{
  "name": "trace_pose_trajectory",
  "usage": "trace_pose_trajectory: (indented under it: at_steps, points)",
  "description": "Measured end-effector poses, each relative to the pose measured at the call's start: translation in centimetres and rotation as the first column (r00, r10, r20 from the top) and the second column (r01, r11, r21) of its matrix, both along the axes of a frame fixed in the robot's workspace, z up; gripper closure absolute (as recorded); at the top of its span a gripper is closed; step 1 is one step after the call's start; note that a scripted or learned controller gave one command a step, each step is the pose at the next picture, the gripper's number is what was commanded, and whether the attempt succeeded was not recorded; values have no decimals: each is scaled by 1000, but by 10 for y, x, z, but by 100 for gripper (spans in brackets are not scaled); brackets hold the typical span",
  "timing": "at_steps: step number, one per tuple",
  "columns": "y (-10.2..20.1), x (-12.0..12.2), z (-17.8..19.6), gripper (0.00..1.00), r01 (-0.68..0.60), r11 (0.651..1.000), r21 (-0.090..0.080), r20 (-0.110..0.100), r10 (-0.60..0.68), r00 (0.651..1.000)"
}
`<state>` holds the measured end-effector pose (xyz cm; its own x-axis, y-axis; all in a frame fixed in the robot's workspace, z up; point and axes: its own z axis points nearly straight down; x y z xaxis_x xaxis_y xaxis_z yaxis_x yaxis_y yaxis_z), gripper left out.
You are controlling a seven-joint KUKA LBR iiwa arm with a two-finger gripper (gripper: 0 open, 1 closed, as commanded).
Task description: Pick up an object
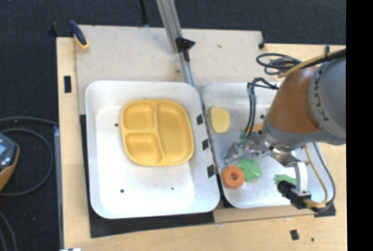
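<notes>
Left bin [105,197]: holds a yellow three-compartment plate [157,131], centre-left of frame.
Right bin [256,200]: lower right of frame, partly covered by the arm.
Arm [303,104]: enters from right, orange band over the right bin.
Gripper [247,151]: low over the right bin's middle, just above the green object; opening cannot be told.
Orange ring [233,177]: near the bin's lower left, touching the green object [252,170].
Pale yellow disc [220,119]: upper left of right bin.
Second green piece [285,179]: right of the gripper.

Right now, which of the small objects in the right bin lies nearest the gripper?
The green piece, directly beneath the gripper. The orange ring sits just beside it toward the divider, and the pale yellow disc lies farther up the bin.
</notes>
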<state>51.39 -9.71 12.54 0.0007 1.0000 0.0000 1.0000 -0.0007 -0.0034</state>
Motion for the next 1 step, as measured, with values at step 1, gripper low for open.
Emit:
trace_pose_trajectory:
  at_steps: [1]
  points:
    - [-2, 2, -23, 0, 1, 1000, -3, 8, -1, 1000]
